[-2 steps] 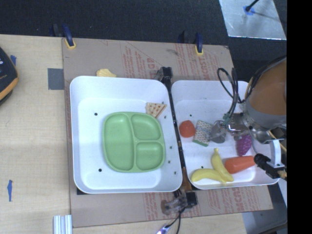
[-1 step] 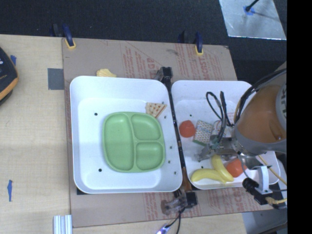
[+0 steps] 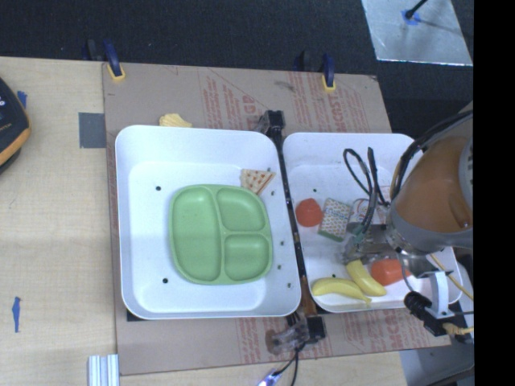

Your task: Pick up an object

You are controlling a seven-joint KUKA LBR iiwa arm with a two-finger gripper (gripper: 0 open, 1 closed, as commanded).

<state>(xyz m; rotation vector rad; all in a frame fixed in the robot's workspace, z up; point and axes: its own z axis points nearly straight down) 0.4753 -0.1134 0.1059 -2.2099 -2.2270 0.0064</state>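
Orange and grey, the arm's wrist enters from 3 o'clock and bends down over the right bin (image 3: 322,145), its bulky orange band covering much of that bin's far right side. The gripper (image 3: 364,246) hangs low at the bin's centre, dark metal pointing toward 9 o'clock; whether its fingers stand wide or narrow I cannot tell, for they blur into the shadow under the wrist.

Nearest the viewer, at 6 o'clock from the gripper, two yellow bananas (image 3: 348,285) lie against the bin's near wall. A red-orange piece (image 3: 387,271) sits just beside them at 4 o'clock of the gripper, partly tucked under the arm. At 9 o'clock of the gripper lies a speckled card (image 3: 335,218), and past it a red tomato (image 3: 309,212). Nothing is visibly between the fingers.

Black cable (image 3: 360,170) loops at 12 o'clock, its lower ends lost behind the wrist.

Farther left, the left bin (image 3: 129,215) holds a green divided plate (image 3: 220,233) and a waffle piece (image 3: 257,180) at the plate's 1 o'clock.
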